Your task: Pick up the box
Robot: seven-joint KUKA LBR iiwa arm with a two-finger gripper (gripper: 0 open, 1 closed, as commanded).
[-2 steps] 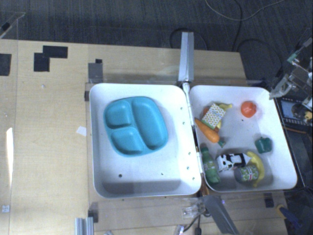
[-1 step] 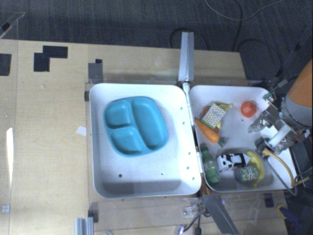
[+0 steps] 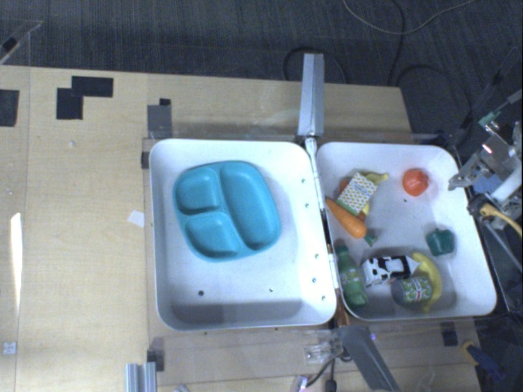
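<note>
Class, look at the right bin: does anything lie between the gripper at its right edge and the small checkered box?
Yes, loosely. The gripper sits at the right bin's far edge; the orange ball lies roughly on the line to the box. From above, nothing covers the box.

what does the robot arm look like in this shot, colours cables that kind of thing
At the frame's right edge, beside the right bin, the gripper shows as pale grey and white metal parts with a thin, light-coloured angular tip. A small red-pink spot glows on its body, and a yellow cable curls just below it. It is partly cut off and blurry, so finer markings cannot be read.
</note>
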